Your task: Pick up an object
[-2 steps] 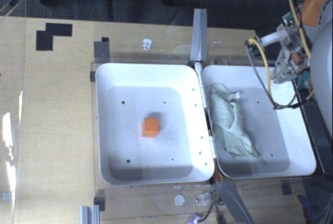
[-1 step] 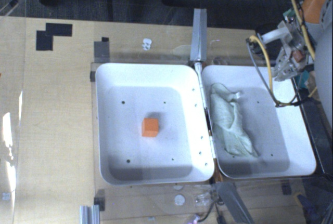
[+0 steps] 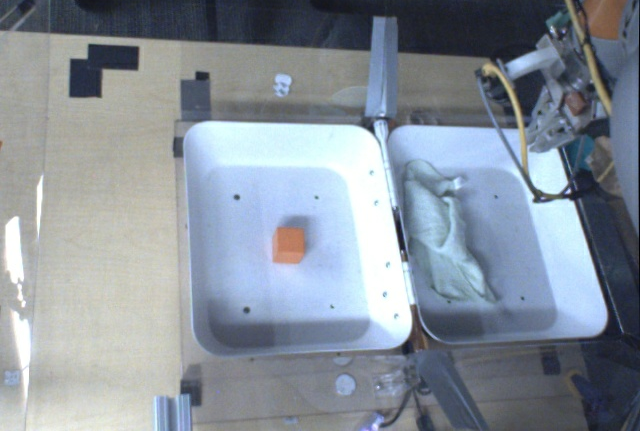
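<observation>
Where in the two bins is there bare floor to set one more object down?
Left bin: bare floor on all sides of the orange cube. Right bin: bare along its right half; its left half is crowded by the crumpled pale cloth. The gripper hangs by the upper right rim.

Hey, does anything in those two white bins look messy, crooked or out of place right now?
Only the pale cloth in the right bin: it lies crumpled in a long heap against the wall next to the left bin, not spread flat. The orange block sits alone near the middle of the left bin. Nothing looks spilled or broken.
</observation>
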You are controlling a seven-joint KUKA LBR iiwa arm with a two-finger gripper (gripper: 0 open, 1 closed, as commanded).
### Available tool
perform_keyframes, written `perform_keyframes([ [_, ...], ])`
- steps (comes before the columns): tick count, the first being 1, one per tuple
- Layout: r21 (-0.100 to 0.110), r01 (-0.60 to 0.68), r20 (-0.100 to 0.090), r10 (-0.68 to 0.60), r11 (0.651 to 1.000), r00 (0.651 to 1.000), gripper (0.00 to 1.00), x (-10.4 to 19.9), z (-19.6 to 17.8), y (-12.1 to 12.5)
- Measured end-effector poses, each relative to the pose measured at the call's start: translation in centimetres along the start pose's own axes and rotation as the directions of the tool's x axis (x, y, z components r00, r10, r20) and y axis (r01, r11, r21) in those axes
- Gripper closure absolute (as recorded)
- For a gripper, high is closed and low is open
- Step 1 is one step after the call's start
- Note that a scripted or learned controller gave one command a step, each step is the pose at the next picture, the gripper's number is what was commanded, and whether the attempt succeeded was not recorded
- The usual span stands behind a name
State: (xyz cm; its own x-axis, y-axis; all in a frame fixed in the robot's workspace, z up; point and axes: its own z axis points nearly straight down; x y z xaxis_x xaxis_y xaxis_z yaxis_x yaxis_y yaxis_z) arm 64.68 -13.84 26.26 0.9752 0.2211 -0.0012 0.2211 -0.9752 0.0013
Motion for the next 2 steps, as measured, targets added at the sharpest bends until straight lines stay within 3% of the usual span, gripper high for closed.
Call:
perform_keyframes([
  [1, 0.002, 0.071, -0.004, -0.071, 0.997, 0.997, 1.0, -6.4, -4.3, -5.1],
  [2, 0.002, -0.018, -0.001, 0.018, 1.0, 1.0, 1.0, -2.5, 0.7, -2.9],
])
